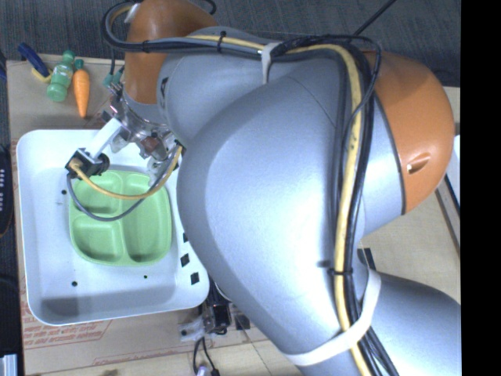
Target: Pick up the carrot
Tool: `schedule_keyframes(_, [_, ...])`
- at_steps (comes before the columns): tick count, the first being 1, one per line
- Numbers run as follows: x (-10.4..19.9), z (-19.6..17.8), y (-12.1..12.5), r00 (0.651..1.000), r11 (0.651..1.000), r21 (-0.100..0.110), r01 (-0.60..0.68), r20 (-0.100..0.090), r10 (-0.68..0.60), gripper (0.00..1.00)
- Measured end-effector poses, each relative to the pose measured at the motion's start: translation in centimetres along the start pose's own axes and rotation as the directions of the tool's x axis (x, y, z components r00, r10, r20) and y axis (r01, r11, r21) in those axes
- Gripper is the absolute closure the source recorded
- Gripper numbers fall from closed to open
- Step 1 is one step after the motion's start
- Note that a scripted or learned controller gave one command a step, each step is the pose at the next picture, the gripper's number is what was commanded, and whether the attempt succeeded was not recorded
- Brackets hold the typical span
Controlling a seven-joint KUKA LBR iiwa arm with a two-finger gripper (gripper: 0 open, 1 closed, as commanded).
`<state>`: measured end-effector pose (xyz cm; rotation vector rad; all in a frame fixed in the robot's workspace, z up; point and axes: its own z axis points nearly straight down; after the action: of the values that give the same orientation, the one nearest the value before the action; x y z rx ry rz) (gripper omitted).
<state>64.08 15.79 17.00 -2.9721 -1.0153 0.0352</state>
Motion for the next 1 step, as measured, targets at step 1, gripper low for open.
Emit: schedule_keyframes(1, [-4.66,-13.72,2.81,0.994,0.995,-0.012,0.104,-0.021,-0.104,0.0])
